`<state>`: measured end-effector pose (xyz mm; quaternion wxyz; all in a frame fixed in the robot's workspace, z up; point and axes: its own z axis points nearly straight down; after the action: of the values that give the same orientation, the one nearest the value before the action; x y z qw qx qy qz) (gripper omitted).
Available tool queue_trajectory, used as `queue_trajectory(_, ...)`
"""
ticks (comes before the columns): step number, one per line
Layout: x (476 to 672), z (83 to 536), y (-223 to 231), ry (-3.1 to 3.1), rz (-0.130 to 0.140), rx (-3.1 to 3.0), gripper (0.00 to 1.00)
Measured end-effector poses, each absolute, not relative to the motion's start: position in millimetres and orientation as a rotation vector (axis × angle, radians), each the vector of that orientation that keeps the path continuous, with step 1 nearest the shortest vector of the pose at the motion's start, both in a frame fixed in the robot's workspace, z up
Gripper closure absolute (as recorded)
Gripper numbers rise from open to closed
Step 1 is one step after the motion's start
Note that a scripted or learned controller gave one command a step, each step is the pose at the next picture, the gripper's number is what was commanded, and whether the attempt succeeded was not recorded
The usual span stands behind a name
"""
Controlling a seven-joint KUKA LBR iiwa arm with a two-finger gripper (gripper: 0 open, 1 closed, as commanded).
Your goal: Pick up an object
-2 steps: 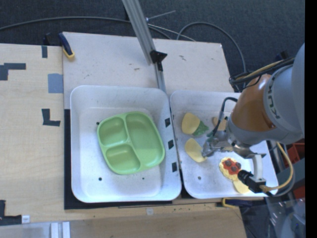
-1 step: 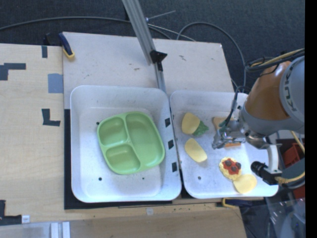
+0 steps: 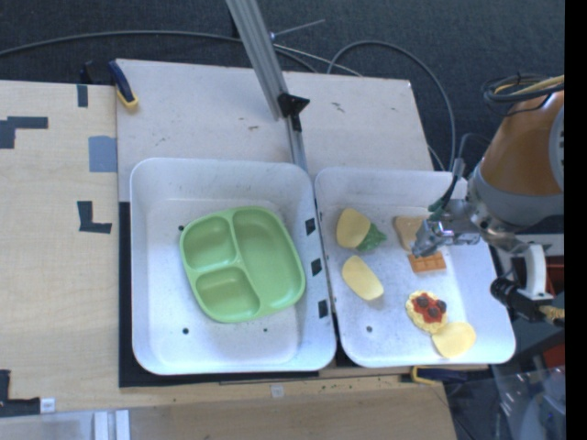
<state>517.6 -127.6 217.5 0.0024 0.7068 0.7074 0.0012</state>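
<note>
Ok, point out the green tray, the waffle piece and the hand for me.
green tray (image 3: 242,266): camera view, on the centre ridge where its three compartments meet.
waffle piece (image 3: 428,264): camera view, on its orange top face.
hand (image 3: 427,243): camera view, at the fingertips just above the waffle piece.

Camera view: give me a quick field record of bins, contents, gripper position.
left bin: green divided plate
right bin: yellow piece with green leaf, yellow piece, tan piece, orange waffle-like piece, pizza-like piece, pale yellow disc
gripper: low over the right bin, just above the orange piece
grasp: cannot tell
</note>
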Motion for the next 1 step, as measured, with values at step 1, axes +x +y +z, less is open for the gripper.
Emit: queue_trajectory(1, 513.4, 274.5, -119.6, 2.221, 0.005, 2.215, 1.0)
